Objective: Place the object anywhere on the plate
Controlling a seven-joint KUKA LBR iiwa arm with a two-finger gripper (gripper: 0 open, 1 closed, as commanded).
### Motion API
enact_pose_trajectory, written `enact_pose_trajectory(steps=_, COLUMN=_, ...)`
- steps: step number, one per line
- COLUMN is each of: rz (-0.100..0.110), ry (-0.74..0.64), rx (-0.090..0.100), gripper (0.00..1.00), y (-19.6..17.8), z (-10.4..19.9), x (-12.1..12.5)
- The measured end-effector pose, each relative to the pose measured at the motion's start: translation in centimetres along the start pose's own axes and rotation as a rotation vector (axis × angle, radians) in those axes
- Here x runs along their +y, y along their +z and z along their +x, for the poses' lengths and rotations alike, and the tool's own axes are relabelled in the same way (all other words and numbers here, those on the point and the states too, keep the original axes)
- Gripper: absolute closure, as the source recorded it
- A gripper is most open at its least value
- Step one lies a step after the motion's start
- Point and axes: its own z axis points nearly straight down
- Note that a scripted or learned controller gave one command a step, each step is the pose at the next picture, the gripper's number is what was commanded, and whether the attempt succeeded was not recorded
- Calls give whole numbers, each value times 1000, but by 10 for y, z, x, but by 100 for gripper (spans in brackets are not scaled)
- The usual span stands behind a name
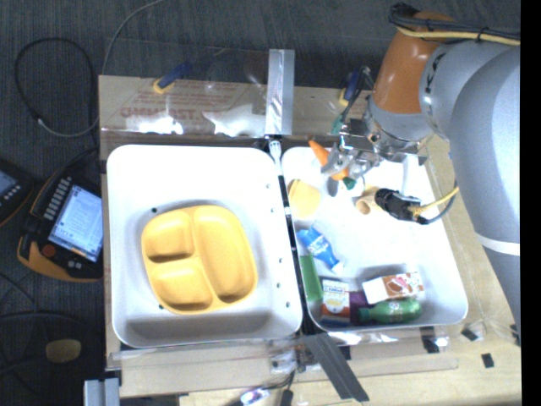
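The arm (473, 100) gets chopped off by the right edge, and the green bottle (385, 313) sits half buried under the carton (393, 286).

My arm (473, 100) wears smooth grey casing with a glossy orange band. Below me, the yellow plate (199, 256) looks like matt plastic. Both white bins (127, 227) are smooth plastic with a slight sheen.

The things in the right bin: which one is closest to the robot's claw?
The small orange piece, at the top of the right bin, just left of the gripper. The blue packet and red-and-white carton lie lower down.
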Motion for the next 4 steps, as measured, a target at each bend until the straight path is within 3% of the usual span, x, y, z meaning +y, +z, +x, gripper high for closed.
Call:
enact_pose_trajectory(steps=1, rz=44, ry=-86, rx=-5, gripper=100, y=9, z=107, x=0)
enact_pose_trajectory(steps=2, rz=53, ry=-86, rx=-10, gripper=100, y=3, z=107, x=-1)
enact_pose_trajectory(steps=3, rz=-4, ry=-227, rx=4, gripper=100, y=18, z=188, x=-42)
enact_pose_trajectory(steps=4, rz=-5, ry=-391, rx=3, gripper=100, y=37, z=181, x=-80)
